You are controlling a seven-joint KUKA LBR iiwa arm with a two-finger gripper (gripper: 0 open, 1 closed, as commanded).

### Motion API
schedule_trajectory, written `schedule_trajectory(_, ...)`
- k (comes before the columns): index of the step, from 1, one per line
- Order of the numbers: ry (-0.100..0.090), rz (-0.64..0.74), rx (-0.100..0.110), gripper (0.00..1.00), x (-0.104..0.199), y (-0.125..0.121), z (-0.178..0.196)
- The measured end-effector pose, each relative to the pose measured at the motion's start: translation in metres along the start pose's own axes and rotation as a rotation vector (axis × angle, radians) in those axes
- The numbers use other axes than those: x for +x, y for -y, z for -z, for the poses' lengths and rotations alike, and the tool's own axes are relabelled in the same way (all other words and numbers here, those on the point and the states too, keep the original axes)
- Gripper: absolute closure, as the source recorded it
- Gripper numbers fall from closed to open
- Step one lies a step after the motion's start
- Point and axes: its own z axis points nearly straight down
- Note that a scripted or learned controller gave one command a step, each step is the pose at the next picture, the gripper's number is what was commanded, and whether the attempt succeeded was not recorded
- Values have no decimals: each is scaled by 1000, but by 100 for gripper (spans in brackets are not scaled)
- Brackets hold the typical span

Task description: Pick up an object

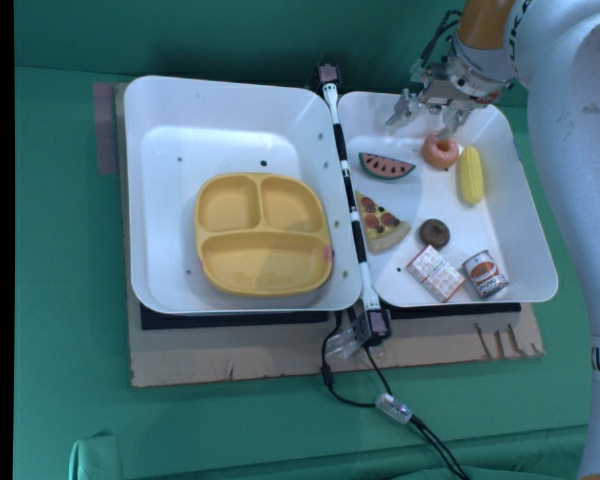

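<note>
Nearest us, a small can (485, 273) and a flat packet (436, 272) lay at the front of the right bin (532, 268), well apart from the pincer (424, 116), which hung over that bin's far end. We saw its two fingers (396, 115) spread, with nothing between them. Almost under one fingertip sat a pink-iced doughnut (440, 151), the closest candidate for the pick; just beside it, on the arm's side, lay a corn cob (470, 174). A watermelon slice (386, 165) rested a little nearer us than the pincer, toward the divider rail (345, 188), and farther off along the same line were a pizza slice (380, 221) and a chocolate doughnut (434, 233). Beyond the rail, the left bin (155, 268) carried a yellow divided plate (263, 234).

To do this step well, we judged that we should centre the spread fingers over the pink doughnut before descending, so that one finger came down on each side of it and neither landed on top. We thought the cob close enough to snag, so the closing line should run clear of it. Whether the tips already touched the bin floor, we could not tell.
</note>
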Motion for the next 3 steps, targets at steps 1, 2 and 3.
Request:
schedule_trajectory(1, 3, -1, 0, 0, 1, 0, 0)
schedule_trajectory(2, 5, -2, 0, 0, 2, 0, 0)
schedule_trajectory(3, 1, 0, -1, 0, 1, 0, 0)
